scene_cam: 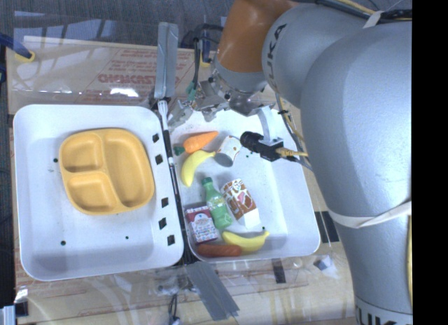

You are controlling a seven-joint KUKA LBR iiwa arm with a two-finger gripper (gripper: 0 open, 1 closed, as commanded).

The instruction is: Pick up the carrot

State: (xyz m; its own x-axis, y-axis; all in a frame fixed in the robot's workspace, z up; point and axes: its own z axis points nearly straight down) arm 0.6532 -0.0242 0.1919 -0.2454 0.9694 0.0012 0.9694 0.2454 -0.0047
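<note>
We hover our pincer over the right bin's far left corner, the carrot just below it.

The small orange plastic carrot lies in the shallow white right-hand bin, its long axis running left-right with a slight tilt, leafy end toward the dividing wall. A curved yellow toy banana touches its near side and a small white cup sits off its tip, so room is tight. We cannot tell whether the pincer is apart or together.
</note>
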